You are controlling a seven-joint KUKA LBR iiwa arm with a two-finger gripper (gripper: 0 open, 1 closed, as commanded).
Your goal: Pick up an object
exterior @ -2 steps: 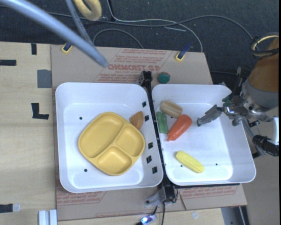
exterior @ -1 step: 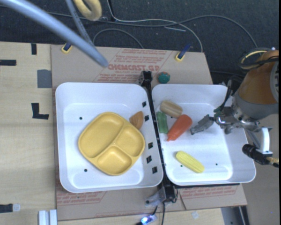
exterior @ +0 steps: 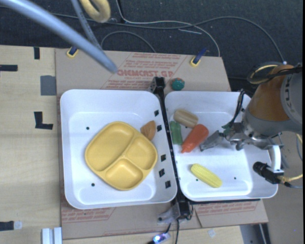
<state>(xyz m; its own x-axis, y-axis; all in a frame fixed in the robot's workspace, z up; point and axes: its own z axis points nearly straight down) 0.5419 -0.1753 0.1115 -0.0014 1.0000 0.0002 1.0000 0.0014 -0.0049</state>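
Right bin (exterior: 244,189): carrot (exterior: 194,138), tan roll (exterior: 185,118), green piece (exterior: 176,133) crowd upper left; corn (exterior: 206,175) low; bare floor lower right.

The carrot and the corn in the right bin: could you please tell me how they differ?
The carrot is orange; the corn is yellow. The carrot lies in the middle of the bin, tilted up toward the right, while the corn lies nearer the front wall, tilted down toward the right. The carrot touches a green item; the corn lies alone. Both are elongated toy foods in the right bin.
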